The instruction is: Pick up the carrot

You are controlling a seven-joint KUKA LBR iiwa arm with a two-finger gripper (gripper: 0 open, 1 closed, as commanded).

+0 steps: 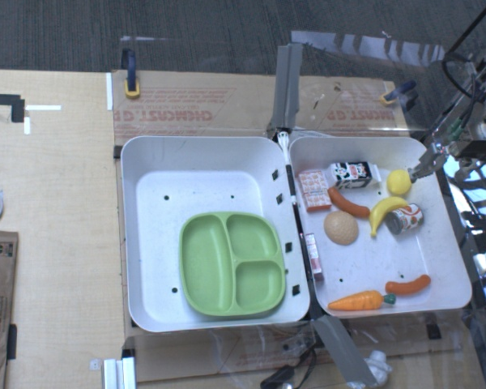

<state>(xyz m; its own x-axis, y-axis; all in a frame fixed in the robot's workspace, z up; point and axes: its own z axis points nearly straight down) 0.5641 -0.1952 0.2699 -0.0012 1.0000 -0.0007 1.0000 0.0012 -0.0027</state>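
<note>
The orange plastic carrot [357,301] lies at the right-hand white bin's [437,250] near edge. The pincer [428,165] sits beside the yellow lemon [398,182]; its state cannot be told.

Count: two white bins [138,217] [449,241], one green divided plate [231,263]. Right bin holds one carrot [356,301], two sausages [348,202] [408,284], one banana [383,213], one lemon [398,182], one round bun [340,228]. Also one can [405,218], one milk carton [352,173], two small boxes [313,190] [313,256].
</note>
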